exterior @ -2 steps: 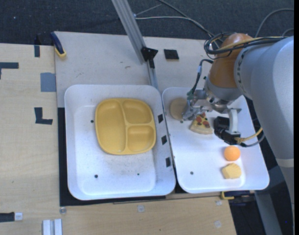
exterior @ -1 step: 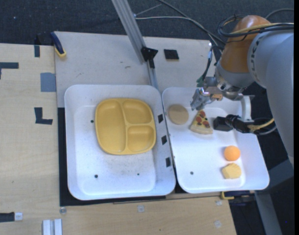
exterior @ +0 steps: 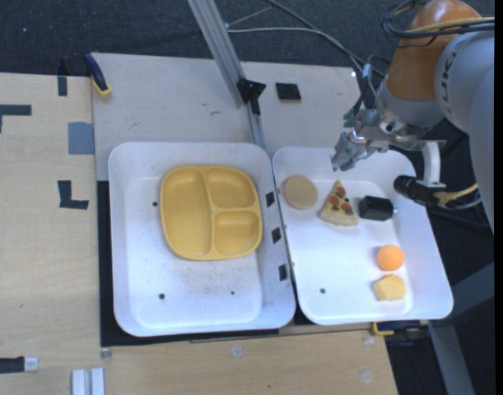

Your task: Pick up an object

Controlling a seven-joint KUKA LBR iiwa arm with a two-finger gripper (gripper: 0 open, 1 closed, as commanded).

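Note:
The right bin [exterior: 342,299] holds a round tan cookie [exterior: 300,192], a pizza slice [exterior: 340,204], a small black block [exterior: 375,208], an orange ball [exterior: 390,257] and a yellow chunk [exterior: 389,287]. My gripper [exterior: 346,155] hangs over the bin's far edge, just above and behind the pizza slice. Nothing shows between its fingers, and I cannot make out how they stand.
The left bin [exterior: 136,295] holds a yellow divided tray [exterior: 210,211]. A slanted metal pole [exterior: 218,35] crosses the bench behind the bins. Cables [exterior: 432,192] trail from the arm along the right bin's right side.

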